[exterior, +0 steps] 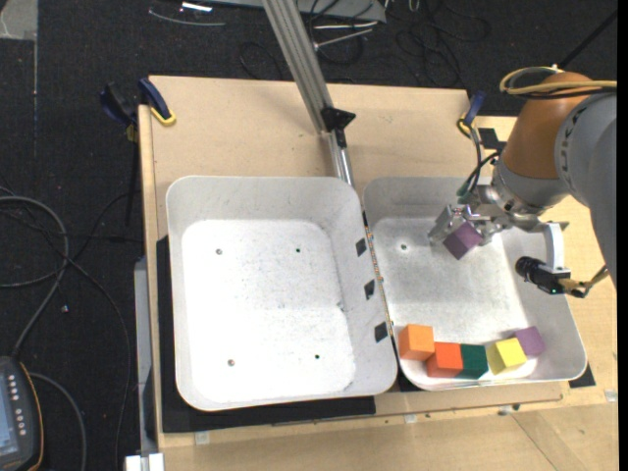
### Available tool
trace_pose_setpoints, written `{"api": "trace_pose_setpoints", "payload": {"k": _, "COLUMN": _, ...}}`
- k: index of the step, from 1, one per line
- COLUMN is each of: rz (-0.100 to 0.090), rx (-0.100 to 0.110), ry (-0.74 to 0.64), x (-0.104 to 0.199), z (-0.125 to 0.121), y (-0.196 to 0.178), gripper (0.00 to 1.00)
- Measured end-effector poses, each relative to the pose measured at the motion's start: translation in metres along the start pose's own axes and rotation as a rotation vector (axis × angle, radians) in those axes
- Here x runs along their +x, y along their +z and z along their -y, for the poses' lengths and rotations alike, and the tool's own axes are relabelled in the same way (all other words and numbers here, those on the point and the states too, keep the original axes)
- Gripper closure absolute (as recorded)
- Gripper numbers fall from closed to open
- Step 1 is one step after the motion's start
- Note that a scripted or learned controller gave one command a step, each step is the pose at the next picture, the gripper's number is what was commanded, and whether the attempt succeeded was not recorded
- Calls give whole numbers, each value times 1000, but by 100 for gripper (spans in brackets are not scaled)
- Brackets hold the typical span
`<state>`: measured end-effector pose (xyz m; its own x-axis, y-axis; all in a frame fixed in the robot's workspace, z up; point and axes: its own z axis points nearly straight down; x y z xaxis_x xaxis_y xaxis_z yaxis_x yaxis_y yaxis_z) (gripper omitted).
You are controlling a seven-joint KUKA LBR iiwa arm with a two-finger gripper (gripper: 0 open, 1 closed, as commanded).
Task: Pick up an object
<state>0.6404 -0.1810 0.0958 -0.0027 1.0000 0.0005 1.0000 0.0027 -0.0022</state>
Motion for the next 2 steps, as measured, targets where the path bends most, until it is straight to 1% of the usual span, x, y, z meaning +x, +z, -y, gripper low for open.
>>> {"api": "trace_pose_setpoints", "payload": {"k": 1, "rz": 2, "rx": -5, "ry": 2, "x": -2, "z": -2, "y": -10, "gripper": 100}}
{"api": "trace_pose_setpoints", "payload": {"k": 2, "rz": -1, "rx": -12, "ry": -7, "x": 74, "z": -35, "y": -71, "gripper": 100}}
